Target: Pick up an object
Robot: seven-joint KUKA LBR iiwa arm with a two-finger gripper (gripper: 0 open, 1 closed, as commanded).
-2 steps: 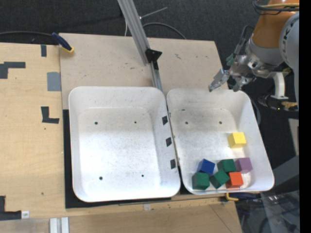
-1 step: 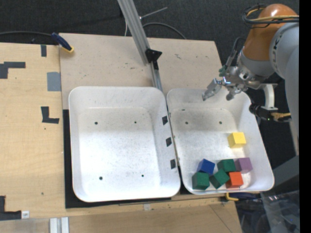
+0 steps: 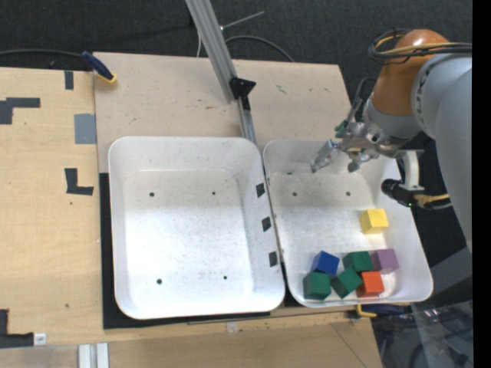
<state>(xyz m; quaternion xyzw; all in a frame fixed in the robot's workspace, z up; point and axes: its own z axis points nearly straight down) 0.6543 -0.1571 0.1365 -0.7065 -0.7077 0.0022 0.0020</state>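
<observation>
The jaws (image 3: 335, 158) hang over the far end of the right bin (image 3: 307, 198), spread open, with nothing between the two fingers (image 3: 321, 160). Behind them the grey arm (image 3: 445, 83) with its orange band (image 3: 399, 71) comes in from the right.

Nearer in the same bin, a yellow block (image 3: 375, 219) lies alone by the right wall, well apart from the jaws. At the near end sits a tight cluster: a blue block (image 3: 325, 263), three green blocks (image 3: 317, 285) (image 3: 347, 282) (image 3: 357, 261), an orange block (image 3: 372, 283) and a purple block (image 3: 387, 260), most of them touching or just beside each other. A small pale thing seems to lie just right of the orange block, though it is too faint to be sure.

The left bin (image 3: 184, 228), touching the right one along its side, shows dark specks and a few small dots on its floor. Black marks along the shared rim are too small to read; no writing or brand can be made out. Both bins rest on the table (image 3: 46, 205), which bears grey and black tape patches at the left. A slanted metal rail (image 3: 219, 44) crosses the far side.
</observation>
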